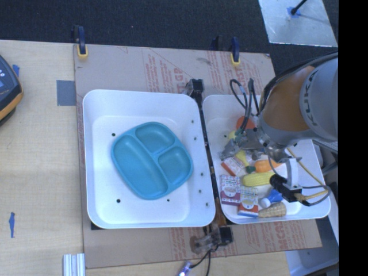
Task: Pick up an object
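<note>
Reaching into the right bin point(322, 214), my pincer point(237, 148) hangs over small toys; I cannot tell its state.

bins point(92, 154): 2 | blue plate point(151, 160): 1 | clamps point(81, 41): 2

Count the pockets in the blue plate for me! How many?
3. The blue plate in the left bin has one long pocket on its left side, one at the upper right, and one at the lower right. None look hidden.
</note>
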{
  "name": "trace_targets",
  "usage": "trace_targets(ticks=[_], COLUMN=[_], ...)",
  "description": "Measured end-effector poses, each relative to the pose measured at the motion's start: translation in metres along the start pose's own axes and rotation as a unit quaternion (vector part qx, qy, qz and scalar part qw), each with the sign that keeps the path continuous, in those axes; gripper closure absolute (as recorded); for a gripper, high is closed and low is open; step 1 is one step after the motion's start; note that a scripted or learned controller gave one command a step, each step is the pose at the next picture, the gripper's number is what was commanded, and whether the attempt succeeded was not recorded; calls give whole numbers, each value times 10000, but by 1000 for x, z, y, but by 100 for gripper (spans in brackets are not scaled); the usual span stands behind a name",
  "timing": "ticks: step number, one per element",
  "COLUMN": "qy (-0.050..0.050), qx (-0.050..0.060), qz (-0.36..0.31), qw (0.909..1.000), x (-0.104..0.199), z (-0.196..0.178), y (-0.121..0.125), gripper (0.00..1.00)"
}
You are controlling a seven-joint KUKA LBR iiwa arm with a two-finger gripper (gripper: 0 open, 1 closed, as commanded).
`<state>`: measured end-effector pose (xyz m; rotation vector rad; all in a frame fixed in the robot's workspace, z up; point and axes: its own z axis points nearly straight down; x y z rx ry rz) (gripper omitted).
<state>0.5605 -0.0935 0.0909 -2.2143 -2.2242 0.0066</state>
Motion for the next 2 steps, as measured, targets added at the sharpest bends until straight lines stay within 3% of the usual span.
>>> trace_targets(ticks=[1, 2], qy=[-7, 6], qx=[5, -15], qz=[-18, -1], qw=[10000, 10000], x=[-1, 52], z=[-10, -101], y=[0, 22], gripper=[100, 100])
